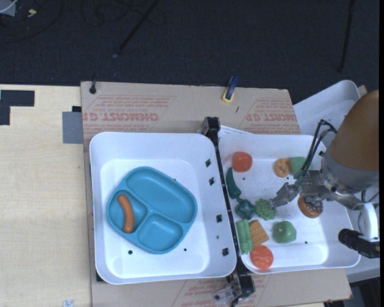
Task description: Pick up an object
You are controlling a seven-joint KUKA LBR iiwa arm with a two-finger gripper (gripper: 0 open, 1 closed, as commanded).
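Observation:
The right white bin [336, 251] holds several toy foods. Among them are a red tomato [242, 161], a small tan ring [281, 167], a dark green cucumber [232, 183], a broccoli floret [264, 208], a green apple [283, 231], an orange waffle piece [258, 232] and a second red tomato [262, 257]. My gripper [283, 196] hangs low over the middle of this bin, just right of the broccoli and left of a brown frosted doughnut [310, 207]. Nothing shows in its grasp. A light green piece [297, 165] lies partly behind the wrist.
The left white bin [109, 152] carries a blue divided plate [166, 203] with an orange sausage [125, 213] in its left section. A black divider [219, 190] runs between the bins. The arm's grey wrist and orange band [365, 133] cover the right bin's far right side.

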